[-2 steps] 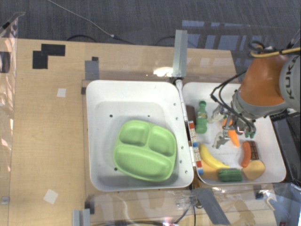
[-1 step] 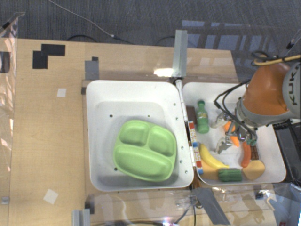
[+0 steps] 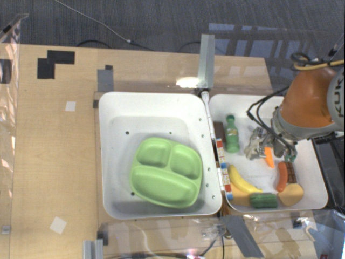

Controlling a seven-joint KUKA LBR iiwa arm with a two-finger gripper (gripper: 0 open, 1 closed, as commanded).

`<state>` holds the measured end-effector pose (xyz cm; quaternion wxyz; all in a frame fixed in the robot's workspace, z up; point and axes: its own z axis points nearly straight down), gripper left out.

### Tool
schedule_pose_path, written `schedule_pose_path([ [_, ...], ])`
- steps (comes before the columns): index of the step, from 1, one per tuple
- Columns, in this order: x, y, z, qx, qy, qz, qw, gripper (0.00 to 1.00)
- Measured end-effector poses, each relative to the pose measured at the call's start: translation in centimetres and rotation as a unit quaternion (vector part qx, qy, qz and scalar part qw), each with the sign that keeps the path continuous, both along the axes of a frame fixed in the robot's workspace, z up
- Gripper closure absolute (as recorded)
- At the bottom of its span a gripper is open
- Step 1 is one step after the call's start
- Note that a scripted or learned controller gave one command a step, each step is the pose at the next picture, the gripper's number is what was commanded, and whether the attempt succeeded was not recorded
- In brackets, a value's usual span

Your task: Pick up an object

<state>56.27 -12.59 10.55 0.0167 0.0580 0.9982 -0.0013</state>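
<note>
My gripper point(image 3: 269, 149) hangs low over the middle of the right bin point(image 3: 318, 198), under the orange-banded wrist. Its fingers stand apart, one on each side of a small orange carrot point(image 3: 269, 157). The gap is much wider than the carrot, so the gripper is open and not clamped on it. A red sausage point(image 3: 281, 177) and a brown bar point(image 3: 291, 171) lie just to the front right of it. A green bottle point(image 3: 232, 135) lies to its left. Along the bin's front edge lie a banana point(image 3: 242, 180), a dark green vegetable point(image 3: 263, 200) and a tan wedge point(image 3: 291, 194).
The left bin point(image 3: 113, 123) holds a light green divided plate point(image 3: 167, 171), tilted toward its front. A ridge point(image 3: 213, 144) separates the two bins. Black cables point(image 3: 261, 108) loop from the wrist over the right bin's back part.
</note>
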Motion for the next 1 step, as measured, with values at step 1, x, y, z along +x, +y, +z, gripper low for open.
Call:
schedule_pose_path([
  [1,0.29,0.71,19.57,-0.0011,0.004,0.029,0.9996,1.00],
])
